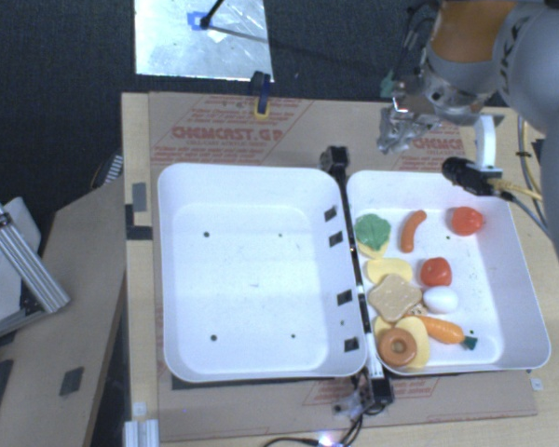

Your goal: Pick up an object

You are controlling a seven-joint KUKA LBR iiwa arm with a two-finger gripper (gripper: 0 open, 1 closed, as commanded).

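The right bin (517, 277) holds several toy foods: a green broccoli piece (373, 232), an orange sausage (412, 230), a red tomato (466, 220), a second red piece (436, 271), a white egg (440, 300), a slice of toast (394, 297), a carrot (442, 329) and a donut (398, 345). My gripper (398, 134) hangs above the back edge of that bin, high over the cardboard, with nothing between its fingers. The grey arm with its orange band comes in from the upper right.
The left bin (252, 268) lies beside the right one, joined by a black clip rail (352, 250). A shiny metal sheet (203, 24) lies at the back, with a blue and yellow clamp (260, 95) on the cardboard edge. An aluminium frame (14, 250) stands at the left.
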